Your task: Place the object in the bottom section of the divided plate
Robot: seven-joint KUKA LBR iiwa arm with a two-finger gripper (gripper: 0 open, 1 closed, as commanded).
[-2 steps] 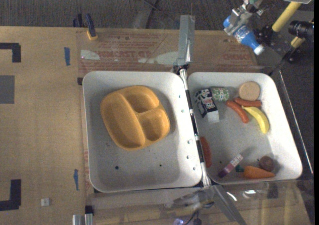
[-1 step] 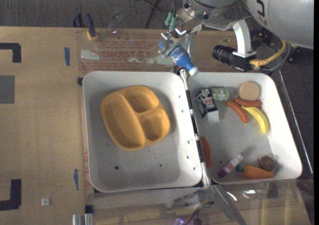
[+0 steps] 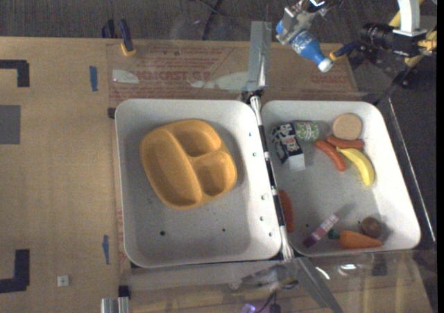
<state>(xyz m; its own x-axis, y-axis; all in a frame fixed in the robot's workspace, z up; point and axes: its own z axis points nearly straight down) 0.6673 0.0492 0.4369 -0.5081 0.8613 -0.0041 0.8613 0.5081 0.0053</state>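
Nearby, banana [image 3: 362, 166] beside sausage [image 3: 331, 154]

A small blue plastic bottle [image 3: 307, 44] with a white cap is hanging tilted between the fingers of the gripper [image 3: 300, 23], cap pointing down-right, above the counter behind the right bin. The yellow divided plate [image 3: 187, 162] is lying flat in the left bin, three compartments facing up.
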